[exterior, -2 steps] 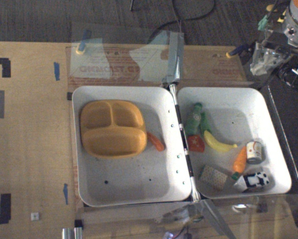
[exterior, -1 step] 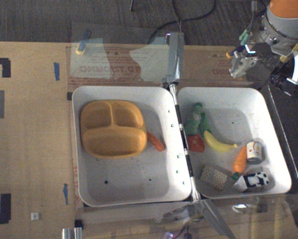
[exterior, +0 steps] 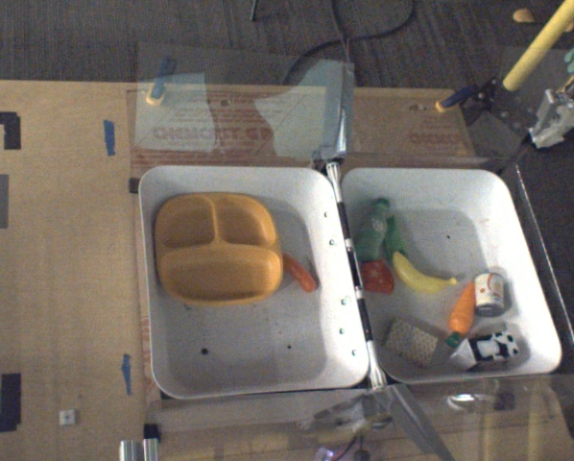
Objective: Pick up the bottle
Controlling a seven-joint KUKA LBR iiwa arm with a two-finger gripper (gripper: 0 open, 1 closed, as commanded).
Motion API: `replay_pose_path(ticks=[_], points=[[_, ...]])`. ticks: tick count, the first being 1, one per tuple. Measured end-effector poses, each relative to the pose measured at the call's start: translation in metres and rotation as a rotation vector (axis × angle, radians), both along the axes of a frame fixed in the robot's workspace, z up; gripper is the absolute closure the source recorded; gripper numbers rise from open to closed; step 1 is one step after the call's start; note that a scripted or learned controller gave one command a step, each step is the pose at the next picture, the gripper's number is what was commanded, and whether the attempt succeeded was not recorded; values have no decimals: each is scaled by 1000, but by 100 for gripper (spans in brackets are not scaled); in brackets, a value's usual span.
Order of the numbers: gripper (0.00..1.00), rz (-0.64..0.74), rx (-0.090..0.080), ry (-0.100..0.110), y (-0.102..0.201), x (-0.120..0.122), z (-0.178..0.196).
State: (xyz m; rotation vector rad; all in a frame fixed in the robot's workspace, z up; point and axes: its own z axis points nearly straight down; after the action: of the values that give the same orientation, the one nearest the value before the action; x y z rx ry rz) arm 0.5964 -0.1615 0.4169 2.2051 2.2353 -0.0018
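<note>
We see the green bottle (exterior: 374, 229) lying in the right bin (exterior: 517, 209), against its left wall. A red fruit (exterior: 377, 277) touches its lower end and a banana (exterior: 421, 277) lies just beside. A carrot (exterior: 463, 307), can (exterior: 489, 293) and toy cow (exterior: 494, 347) sit well apart. We cannot tell the pincer's state.

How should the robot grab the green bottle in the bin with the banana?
The green bottle lies flat by the right bin's left wall. Probably best to come straight down and close the jaws across its narrower upper part, away from the red strawberry at its lower end. The wall beside it leaves little room.
</note>
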Motion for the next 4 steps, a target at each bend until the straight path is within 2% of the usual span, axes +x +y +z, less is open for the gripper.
replay_pose_path(ticks=[1,2,3,4], points=[[100,5,-2,-3,-64,-15,16],[100,123,1,1,-45,5,-44],[100,-213,-1,-1,-63,3,7],[100,-588,0,0,-53,18,17]])
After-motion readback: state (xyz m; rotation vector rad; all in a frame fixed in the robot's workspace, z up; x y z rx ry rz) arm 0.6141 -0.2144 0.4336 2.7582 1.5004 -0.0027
